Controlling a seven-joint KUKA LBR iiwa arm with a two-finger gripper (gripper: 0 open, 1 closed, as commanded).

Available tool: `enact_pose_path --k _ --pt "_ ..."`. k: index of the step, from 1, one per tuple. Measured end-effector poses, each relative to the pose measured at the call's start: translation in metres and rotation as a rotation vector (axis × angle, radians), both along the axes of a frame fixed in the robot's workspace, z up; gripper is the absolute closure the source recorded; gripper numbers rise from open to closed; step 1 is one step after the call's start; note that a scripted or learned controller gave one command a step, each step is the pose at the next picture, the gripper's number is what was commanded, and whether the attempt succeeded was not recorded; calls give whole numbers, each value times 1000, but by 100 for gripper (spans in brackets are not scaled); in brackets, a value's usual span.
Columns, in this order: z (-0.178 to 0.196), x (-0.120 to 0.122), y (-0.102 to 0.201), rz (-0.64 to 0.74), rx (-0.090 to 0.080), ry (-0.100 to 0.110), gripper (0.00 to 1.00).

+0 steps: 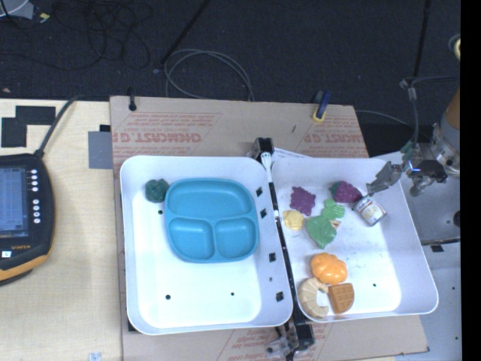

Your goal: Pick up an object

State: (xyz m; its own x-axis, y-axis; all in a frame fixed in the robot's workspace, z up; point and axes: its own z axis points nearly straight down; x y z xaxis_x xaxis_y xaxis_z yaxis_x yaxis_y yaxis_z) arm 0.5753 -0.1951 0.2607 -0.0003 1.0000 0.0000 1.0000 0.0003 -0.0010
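Jaws [376, 185] hung at the right bin's [421, 262] far right corner, reaching in from the right, and whether they were released or clenched could not be told from this slant. Just beside their tip a small silver can [370, 210] with a dark end lay tilted on the bin floor; whether they touched it was unclear.

Left of the can sat a purple lump [346, 192], a purple star-shaped toy [302, 199], a green toy [324, 227] and a small yellow piece [292, 220]. Nearer the front lay an orange toy [328, 267], a waffle-like brown piece [341, 298] and a pale round piece [313, 297], close together.

In the left bin [143, 292] rested a blue divided plate [210, 220], with a dark green ball [155, 190] just beside its far left corner.

Both bins stood on a cardboard sheet [225, 130] whose red print, seen reversed, could not be read for certain. A control pendant [21, 209] lay on the tabletop [68, 299] at left.
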Motion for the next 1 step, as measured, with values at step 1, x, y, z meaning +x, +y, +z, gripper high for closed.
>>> enact_pose_path --k 1 --pt "-180 27 25 3 5 2 0"
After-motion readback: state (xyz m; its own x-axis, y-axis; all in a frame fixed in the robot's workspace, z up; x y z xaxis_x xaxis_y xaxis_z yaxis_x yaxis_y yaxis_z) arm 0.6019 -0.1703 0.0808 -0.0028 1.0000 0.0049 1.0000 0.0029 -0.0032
